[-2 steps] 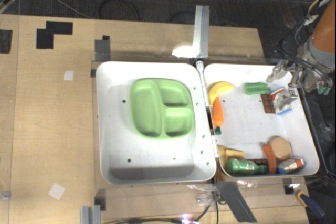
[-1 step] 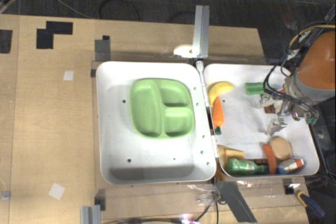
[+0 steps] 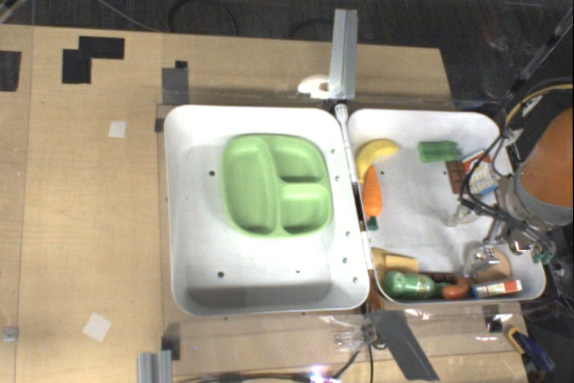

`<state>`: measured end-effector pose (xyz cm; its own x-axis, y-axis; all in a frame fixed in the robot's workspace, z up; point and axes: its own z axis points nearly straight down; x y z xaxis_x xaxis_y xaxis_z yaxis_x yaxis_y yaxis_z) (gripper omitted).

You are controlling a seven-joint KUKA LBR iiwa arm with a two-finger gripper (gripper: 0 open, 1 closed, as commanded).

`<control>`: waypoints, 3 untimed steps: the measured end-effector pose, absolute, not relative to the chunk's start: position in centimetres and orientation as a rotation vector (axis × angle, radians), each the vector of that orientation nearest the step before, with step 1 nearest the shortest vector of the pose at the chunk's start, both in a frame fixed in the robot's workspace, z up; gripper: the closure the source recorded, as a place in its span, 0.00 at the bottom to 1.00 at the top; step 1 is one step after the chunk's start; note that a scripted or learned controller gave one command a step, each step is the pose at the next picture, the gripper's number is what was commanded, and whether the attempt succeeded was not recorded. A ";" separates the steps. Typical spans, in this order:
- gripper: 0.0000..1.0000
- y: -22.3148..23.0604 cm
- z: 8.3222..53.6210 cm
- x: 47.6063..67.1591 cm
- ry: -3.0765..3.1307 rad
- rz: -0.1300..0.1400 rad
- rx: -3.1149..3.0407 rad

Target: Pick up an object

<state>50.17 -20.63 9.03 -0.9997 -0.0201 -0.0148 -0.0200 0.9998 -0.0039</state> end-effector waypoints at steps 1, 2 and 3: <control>1.00 -20.6 10.5 50.9 3.105 -0.016 -0.047; 1.00 -20.4 17.6 58.0 3.065 -0.007 -0.626; 1.00 -20.5 19.9 57.5 2.927 -0.007 -1.112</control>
